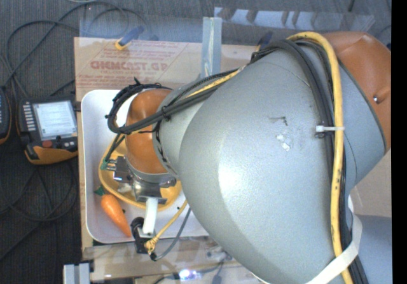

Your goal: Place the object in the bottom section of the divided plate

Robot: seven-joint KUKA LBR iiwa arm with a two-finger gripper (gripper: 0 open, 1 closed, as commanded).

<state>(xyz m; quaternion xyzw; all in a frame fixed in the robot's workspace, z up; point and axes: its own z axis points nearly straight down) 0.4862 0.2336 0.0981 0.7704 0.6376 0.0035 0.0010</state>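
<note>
The grey arm takes up most of our view, its orange-banded wrist low over the white bin at the view's left. Beneath the wrist we see the yellow rim of the plate. An orange carrot lies just at the plate's near-left edge; we cannot tell whether it rests in a section. The wrist hides the jaws, so we cannot tell how they stand.

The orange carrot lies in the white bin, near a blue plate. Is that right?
Not quite. The plate is yellow, not blue. The camera view shows its yellow rim close to the orange carrot, which does lie in the white bin.
</note>
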